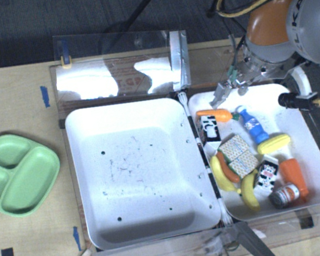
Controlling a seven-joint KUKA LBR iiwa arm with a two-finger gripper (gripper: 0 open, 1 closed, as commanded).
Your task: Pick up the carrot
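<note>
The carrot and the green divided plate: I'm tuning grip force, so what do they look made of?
The carrot looks like smooth moulded plastic, a toy: even orange colour with a soft sheen, though it is small and partly hidden. The green divided plate seems matte plastic: uniform pale green, rounded moulded compartments, no glare.

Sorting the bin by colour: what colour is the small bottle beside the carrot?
Blue with a white cap; the bottle shows in the camera view, right bin.
</note>
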